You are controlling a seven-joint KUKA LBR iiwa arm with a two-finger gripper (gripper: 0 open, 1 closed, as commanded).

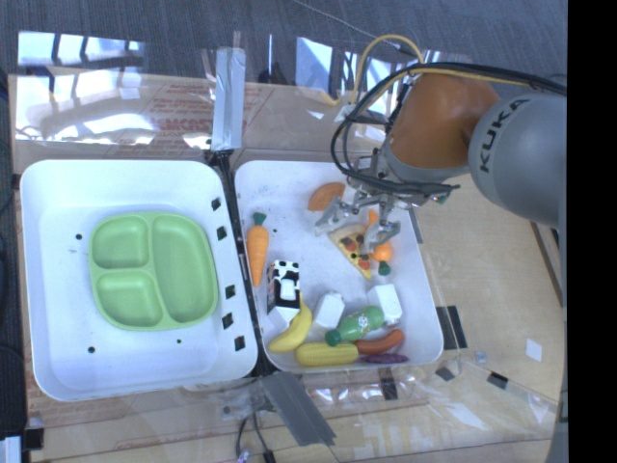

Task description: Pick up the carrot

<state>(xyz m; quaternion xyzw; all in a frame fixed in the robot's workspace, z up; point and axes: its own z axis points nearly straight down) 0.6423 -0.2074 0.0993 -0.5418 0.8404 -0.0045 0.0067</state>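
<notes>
- Grey arm (511, 152) reads "KUKA".
- Tool (371, 222) above pizza-slice toy (355, 249); grip state can't tell.
- Orange plastic carrot with green top (257, 249) lies left of the pizza-slice toy, by right white bin (424, 297) left wall.

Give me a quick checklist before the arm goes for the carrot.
1. Carrot located, along the right bin's left wall: ok.
2. Carrot free of clutter on top: ok, nothing lies over it.
3. Pincer above the carrot: not ok, it hovers over the pizza slice.
4. Room beside the carrot: not ok, the wall crowds its left flank.
5. Pincer opening: cannot tell.
6. Green plate out of the way in the left bin: ok.
</notes>
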